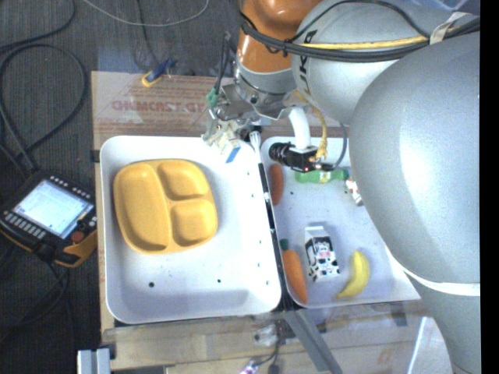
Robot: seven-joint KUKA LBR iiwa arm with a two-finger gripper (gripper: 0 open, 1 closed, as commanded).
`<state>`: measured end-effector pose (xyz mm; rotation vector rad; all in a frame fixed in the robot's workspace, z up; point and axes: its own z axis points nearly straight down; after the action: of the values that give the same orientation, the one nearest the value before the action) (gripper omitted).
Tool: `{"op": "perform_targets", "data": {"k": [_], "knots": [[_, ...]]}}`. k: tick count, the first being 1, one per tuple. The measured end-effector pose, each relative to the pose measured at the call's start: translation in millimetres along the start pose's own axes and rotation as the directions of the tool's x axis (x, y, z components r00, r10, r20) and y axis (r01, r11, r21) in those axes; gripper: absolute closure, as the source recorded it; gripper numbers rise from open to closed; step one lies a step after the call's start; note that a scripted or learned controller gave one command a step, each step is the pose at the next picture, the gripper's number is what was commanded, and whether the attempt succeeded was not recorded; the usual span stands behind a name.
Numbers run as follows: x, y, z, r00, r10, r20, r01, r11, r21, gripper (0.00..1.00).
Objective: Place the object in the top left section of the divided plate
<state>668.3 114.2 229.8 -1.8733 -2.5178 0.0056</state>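
Gripper (226, 137) hangs over the left bin's (132, 287) far right corner, near the wall shared with the right bin (390, 287). Cannot tell its state; the tip is a small cluttered blur, with something bluish at it that I can't identify. Plate (165, 204) lies in the left bin's far half, toward its left wall. Its top left section (140, 201) lies left of the gripper and nearer the front edge. Judgement: the coming move is a short traverse leftward and forward. Banana (356, 274), carton (320, 257) and carrot (294, 276) sit in the right bin.

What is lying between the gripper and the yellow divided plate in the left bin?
Nothing: camera view shows bare white bin floor between the gripper and the plate.
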Motion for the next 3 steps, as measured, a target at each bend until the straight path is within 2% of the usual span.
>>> {"op": "perform_targets", "data": {"k": [1, 3], "knots": [[20, 6, -15, 0.998, -0.069, 0.005, 0.069, 0.998, 0.000, 1.00], [19, 7, -27, 0.998, -0.067, 0.008, 0.067, 0.998, 0.010, 1.00]]}}
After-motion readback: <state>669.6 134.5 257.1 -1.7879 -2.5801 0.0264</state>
